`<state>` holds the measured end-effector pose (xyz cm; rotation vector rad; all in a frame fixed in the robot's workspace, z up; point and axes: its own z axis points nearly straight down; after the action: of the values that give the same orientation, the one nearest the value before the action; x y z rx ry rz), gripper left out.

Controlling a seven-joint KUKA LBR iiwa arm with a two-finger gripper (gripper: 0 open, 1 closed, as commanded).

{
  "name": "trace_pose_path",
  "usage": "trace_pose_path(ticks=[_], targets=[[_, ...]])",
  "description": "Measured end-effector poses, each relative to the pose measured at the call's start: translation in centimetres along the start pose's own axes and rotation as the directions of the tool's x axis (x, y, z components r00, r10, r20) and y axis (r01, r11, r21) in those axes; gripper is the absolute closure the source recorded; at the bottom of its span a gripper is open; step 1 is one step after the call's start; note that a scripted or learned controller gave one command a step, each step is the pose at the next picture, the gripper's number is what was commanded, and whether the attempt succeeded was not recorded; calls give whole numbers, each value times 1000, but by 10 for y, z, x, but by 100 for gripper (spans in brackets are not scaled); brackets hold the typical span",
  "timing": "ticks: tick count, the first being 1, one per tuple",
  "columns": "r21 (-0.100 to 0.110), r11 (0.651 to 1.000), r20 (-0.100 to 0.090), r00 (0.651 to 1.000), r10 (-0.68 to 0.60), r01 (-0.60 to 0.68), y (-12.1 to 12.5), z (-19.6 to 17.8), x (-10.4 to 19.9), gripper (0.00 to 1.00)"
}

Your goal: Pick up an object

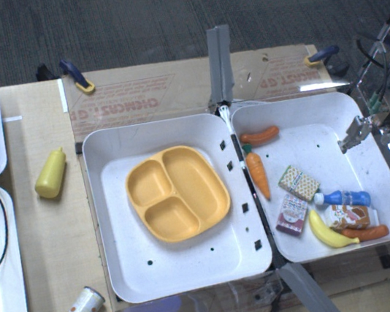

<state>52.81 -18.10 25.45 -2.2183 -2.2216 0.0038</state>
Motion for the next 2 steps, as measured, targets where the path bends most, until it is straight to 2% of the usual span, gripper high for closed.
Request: trace_pose_path(ticks=[1, 2], targets=[[0, 939, 0, 939, 343, -343, -10, 124, -2, 0], [-1, 947, -1, 947, 320, -320, -41, 163, 63, 0]])
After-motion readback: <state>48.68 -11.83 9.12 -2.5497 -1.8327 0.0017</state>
